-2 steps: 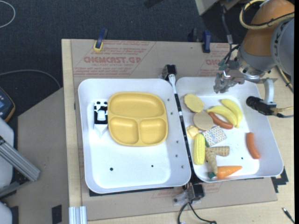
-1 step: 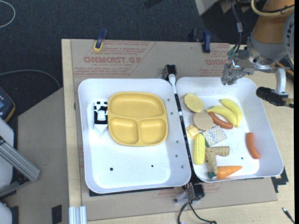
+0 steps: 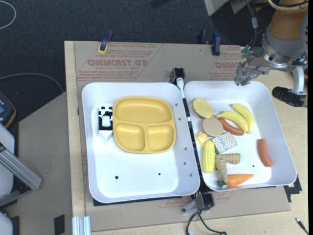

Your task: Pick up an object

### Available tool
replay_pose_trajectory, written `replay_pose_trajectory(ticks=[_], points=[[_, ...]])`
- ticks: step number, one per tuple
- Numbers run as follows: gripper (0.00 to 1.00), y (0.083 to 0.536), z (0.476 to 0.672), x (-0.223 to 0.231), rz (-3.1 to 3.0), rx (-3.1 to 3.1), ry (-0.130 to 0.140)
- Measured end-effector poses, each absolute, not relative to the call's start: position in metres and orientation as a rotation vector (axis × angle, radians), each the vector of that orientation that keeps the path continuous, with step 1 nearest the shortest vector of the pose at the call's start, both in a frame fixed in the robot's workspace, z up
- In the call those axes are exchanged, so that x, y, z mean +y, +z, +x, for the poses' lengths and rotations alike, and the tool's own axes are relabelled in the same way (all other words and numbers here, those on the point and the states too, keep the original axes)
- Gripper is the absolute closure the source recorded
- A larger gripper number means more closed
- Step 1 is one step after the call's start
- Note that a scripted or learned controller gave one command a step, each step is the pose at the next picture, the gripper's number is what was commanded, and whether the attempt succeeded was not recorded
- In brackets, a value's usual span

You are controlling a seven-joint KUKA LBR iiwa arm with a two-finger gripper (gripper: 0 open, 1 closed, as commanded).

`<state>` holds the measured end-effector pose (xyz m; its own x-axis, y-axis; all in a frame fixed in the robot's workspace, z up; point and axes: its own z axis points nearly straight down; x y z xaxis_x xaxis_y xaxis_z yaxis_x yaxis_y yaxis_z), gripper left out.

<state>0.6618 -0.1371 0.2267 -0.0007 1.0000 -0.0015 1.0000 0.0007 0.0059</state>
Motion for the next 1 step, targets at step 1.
replay_pose_trajectory(ticks=[1], points=[[1.00, 0.2178, 0.6565, -0.0775, 2.218, 2.231, 0.001]])
